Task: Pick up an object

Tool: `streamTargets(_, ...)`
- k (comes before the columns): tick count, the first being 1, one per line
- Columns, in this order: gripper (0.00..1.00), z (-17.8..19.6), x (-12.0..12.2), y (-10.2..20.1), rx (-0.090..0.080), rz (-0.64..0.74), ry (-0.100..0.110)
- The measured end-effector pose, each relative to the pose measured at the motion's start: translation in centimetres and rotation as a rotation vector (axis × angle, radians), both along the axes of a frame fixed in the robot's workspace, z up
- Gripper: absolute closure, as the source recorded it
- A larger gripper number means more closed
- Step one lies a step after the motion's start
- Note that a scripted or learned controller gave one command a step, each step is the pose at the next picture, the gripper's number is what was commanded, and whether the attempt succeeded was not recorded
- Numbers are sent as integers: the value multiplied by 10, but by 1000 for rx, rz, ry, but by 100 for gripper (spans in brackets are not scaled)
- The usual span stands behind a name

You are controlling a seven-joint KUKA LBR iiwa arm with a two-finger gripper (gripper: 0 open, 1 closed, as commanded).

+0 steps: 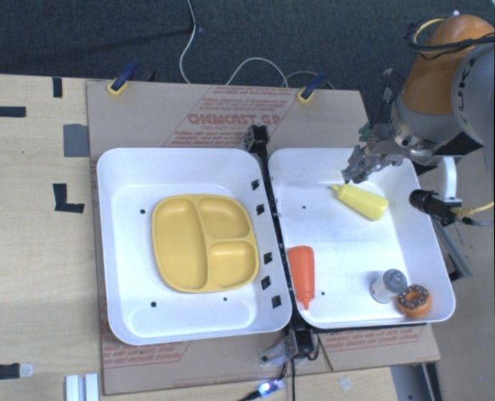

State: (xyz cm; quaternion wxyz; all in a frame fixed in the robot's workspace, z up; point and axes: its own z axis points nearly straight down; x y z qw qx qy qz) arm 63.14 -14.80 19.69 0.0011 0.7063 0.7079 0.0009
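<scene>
The gripper (354, 171) hovers over the right bin (423, 249), touching a yellow bottle's (362, 201) tip; finger spacing is unclear. Open floor lies below, toward the orange bottle (302, 276).

In the right bin (415, 232) we see open floor through the middle, between the yellow bottle (361, 200) at upper centre, the orange carrot (302, 274) against the lower left wall, and the grey can (387, 285) touching the doughnut (415, 300) in the lower right corner. The gripper (356, 170) crowds the bottle's upper left end. In the left bin (114, 224) the yellow divided plate (204, 242) fills the centre, leaving bare margins around it.
</scene>
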Motion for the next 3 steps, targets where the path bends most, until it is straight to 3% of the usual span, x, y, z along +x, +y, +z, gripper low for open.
streamTargets(2,100,85,-1,-3,0,-1,2)
streamTargets(3,100,81,-1,52,1,3,4)
